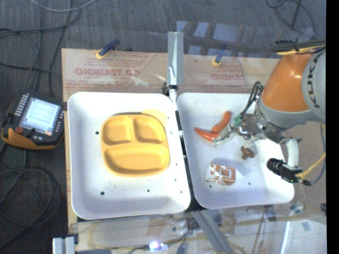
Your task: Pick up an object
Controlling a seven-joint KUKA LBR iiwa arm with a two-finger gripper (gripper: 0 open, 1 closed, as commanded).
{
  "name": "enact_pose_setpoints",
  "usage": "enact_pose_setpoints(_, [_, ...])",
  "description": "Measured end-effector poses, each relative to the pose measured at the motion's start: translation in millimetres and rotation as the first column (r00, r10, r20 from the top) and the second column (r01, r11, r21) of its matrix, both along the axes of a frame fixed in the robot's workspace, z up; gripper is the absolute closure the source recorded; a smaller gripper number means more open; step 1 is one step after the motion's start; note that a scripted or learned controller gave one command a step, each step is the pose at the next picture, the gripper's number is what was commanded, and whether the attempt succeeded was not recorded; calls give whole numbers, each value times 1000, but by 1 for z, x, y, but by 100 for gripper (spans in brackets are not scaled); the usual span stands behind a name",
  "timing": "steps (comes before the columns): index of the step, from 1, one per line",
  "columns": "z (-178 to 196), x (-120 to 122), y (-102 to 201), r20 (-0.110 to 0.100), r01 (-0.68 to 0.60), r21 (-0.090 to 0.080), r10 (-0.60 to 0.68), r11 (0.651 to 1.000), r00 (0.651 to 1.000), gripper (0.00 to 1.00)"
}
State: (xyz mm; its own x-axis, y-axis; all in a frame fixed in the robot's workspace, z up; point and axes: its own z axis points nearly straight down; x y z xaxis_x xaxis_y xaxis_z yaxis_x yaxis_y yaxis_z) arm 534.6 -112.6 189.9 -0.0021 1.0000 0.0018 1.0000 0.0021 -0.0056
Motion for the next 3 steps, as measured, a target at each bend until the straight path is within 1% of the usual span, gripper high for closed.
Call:
enact_pose_setpoints(1, [-101, -47, -19, 15, 150, 0, -150, 989, 989, 0])
enact_pose_setpoints(2, [-100, -46, -3, 21, -15, -12, 15, 1000, 1000, 0])
enact_pose_setpoints(3, [-100, -47, -8, 17, -118, -6, 118, 993, 993, 0])
